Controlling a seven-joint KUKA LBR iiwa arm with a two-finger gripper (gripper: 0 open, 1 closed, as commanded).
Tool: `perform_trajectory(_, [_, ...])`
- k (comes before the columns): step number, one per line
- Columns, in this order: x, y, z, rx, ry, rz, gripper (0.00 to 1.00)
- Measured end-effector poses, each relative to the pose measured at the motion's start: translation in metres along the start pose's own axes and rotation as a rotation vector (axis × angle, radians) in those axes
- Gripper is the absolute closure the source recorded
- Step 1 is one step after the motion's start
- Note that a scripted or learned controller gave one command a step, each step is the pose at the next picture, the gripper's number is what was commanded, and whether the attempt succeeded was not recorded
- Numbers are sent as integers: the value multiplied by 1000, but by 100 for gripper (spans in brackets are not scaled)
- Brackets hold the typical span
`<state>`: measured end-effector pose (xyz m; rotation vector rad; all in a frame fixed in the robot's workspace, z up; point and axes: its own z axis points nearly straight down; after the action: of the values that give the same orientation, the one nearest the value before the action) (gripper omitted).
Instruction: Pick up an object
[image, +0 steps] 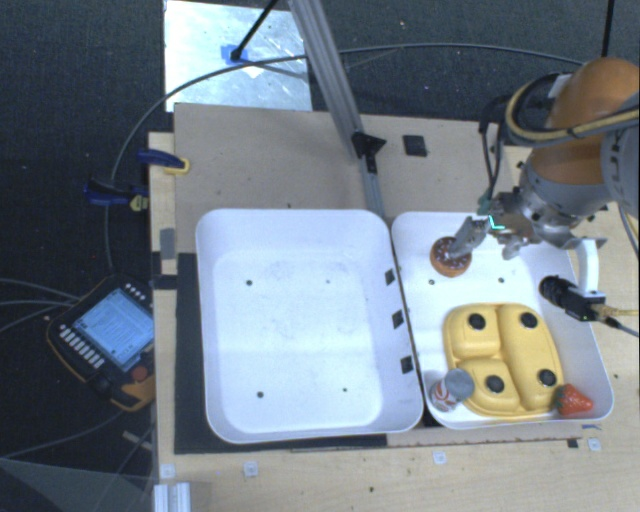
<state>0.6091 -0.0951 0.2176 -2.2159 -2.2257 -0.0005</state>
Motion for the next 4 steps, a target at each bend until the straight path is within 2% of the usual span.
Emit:
perform_trajectory(1, [0, 1, -1, -2, 0, 0, 0])
perform_trajectory(3, [-13, 12, 109, 3, -1, 4, 0])
perform_trajectory(4, [-14, 16, 128, -8, -1, 4, 0])
